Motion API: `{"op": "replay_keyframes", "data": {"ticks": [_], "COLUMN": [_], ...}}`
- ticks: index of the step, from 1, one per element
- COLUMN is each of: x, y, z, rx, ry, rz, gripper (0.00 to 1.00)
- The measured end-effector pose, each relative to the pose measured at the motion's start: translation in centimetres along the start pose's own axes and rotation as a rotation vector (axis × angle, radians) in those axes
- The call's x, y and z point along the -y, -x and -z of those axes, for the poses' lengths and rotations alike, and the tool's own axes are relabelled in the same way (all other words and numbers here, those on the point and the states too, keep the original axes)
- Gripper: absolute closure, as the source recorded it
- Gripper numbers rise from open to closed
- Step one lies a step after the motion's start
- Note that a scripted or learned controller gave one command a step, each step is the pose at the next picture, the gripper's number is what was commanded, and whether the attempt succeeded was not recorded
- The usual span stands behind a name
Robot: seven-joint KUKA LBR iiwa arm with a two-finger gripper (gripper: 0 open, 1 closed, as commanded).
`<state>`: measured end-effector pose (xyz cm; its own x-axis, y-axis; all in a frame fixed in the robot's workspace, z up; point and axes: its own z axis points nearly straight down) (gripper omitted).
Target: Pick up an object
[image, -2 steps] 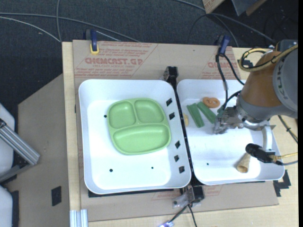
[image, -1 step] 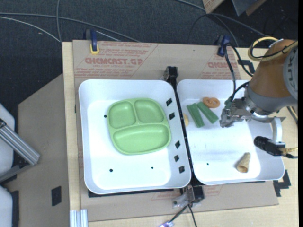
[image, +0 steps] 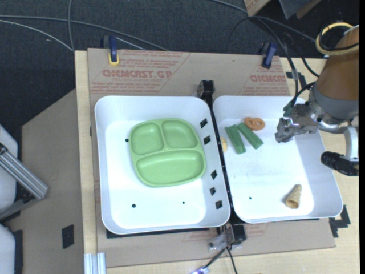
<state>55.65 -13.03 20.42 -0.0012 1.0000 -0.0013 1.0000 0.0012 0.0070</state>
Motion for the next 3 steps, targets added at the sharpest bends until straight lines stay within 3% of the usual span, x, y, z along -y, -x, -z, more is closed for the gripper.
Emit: {"op": "replay_keyframes", "data": {"ticks": [1,2,3], "x": [-0.4,-2.6,-3.2], "y": [-0.4,-5.5,-10.7], "z": [6.4,4.8,3.5], "rx": [0.0,-0.002,-0.004], "ry": [0.002,-0.005,-0.01], "rz": [0.001,0.004,0.004], "gripper": [1.0,1.0,1.0]}}
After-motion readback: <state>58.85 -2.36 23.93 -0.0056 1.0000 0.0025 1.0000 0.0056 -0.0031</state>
